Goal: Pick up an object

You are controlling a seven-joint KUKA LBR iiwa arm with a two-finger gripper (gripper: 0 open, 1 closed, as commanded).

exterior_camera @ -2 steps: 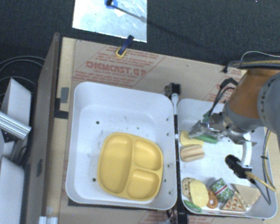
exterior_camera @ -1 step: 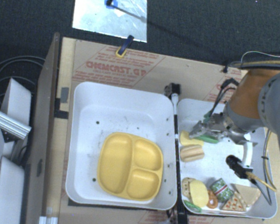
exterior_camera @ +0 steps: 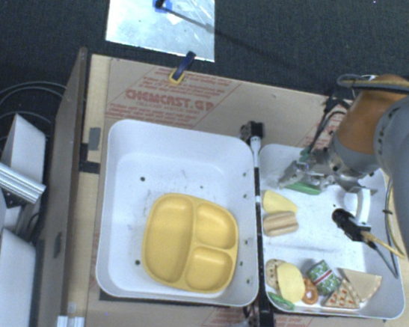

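My gripper [exterior_camera: 305, 175] is low over the far left part of the right bin [exterior_camera: 395, 298], with the orange-banded wrist just behind it. A flat green object [exterior_camera: 307, 187] lies directly at its tip, partly hidden by it; whether it is gripped I cannot make out. Just in front lie a pale yellow wedge [exterior_camera: 279, 202] and a tan hot-dog bun [exterior_camera: 280, 223], both apart from the gripper. At the bin's near edge sits a cluster: a yellow lemon-like piece [exterior_camera: 290, 281], a green can [exterior_camera: 320, 273] and a pizza slice [exterior_camera: 351, 291].
The left bin [exterior_camera: 126, 155] holds a yellow divided plate [exterior_camera: 190, 240]. A ridge where the two bin walls meet [exterior_camera: 256, 196] runs close to the gripper's left. Bare bin floor lies to the right of the bun.
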